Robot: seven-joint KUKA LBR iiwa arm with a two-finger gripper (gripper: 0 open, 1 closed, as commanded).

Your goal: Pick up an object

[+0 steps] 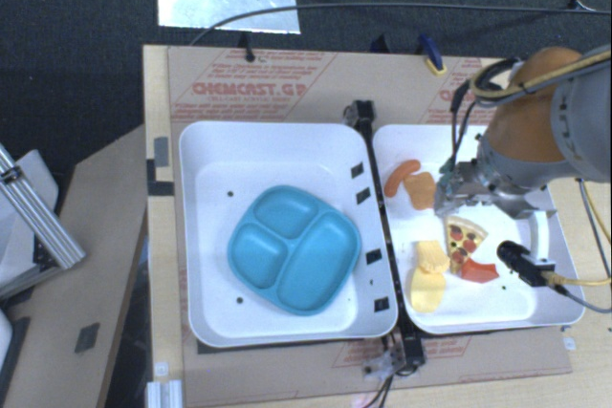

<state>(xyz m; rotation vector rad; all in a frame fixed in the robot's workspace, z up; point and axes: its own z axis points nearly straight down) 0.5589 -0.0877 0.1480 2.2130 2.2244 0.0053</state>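
Note:
The right bin [521, 309] holds toy food: an orange sausage [401, 175], an orange chip-like piece [420, 194], a pizza slice [465, 236], a red strip [479, 270] and yellow cheese pieces [428, 274]. My gripper [451, 198] hangs low over the bin, just above the pizza slice's upper end and right of the orange piece. The arm's wrist hides the fingertips.
The left bin [215, 158] holds a blue divided plate [292, 248]. A black divider with clips [375, 220] runs between the bins. The arm body [540, 124] covers the right bin's far right corner. A cable runs along the bin's right rim.

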